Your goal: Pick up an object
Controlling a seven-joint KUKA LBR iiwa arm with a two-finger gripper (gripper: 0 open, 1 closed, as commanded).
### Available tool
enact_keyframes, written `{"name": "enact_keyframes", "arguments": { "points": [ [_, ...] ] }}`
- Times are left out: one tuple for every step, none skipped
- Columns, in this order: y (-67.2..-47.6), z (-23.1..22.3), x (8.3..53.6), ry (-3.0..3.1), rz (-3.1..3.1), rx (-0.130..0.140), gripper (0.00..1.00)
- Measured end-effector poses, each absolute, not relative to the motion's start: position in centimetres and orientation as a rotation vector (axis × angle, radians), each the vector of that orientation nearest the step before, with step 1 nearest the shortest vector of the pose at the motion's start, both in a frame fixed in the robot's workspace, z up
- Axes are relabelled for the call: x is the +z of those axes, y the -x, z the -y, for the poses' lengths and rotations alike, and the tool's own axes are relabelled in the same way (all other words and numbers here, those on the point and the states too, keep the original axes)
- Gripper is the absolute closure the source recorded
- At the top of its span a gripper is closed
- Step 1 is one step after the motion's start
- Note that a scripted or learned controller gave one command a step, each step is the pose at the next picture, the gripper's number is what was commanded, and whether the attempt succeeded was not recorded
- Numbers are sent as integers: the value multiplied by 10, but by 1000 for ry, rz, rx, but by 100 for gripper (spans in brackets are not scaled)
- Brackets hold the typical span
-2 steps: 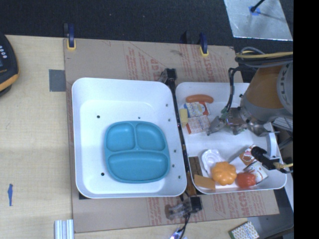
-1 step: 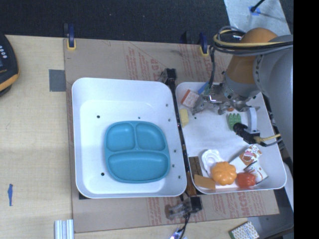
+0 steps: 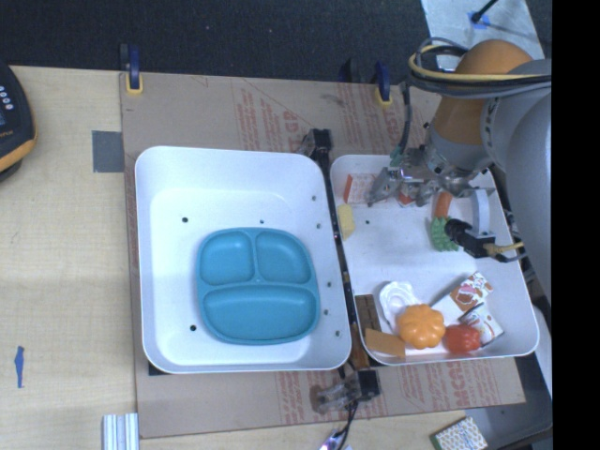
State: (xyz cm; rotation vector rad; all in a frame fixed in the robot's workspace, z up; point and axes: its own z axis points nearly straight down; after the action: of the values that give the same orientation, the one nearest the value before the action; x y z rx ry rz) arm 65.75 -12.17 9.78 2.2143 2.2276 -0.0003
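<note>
My gripper hangs low over the back of the right bin, near its far rim. Beside it to the left lies a small red-orange packet. To its right are an orange carrot-like piece and a green toy. At the front of this bin sit an orange pumpkin, a red tomato, a white piece, a brown slice and a small carton. I see nothing held in the gripper.
The left bin holds a blue divided plate. A yellow piece rests at the wall between the two bins. The grey arm with its orange band fills the upper right.
</note>
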Motion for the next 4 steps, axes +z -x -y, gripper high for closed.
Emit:
{"name": "enact_keyframes", "arguments": {
  "points": [
    [-624,150,91,-2223,-2226,-8,0],
    [-648,179,144,-2216,-2221,1,0],
    [-625,214,89,-2223,-2227,-10,0],
    [-627,213,103,-2216,-2229,-5,100]
  ]
}}
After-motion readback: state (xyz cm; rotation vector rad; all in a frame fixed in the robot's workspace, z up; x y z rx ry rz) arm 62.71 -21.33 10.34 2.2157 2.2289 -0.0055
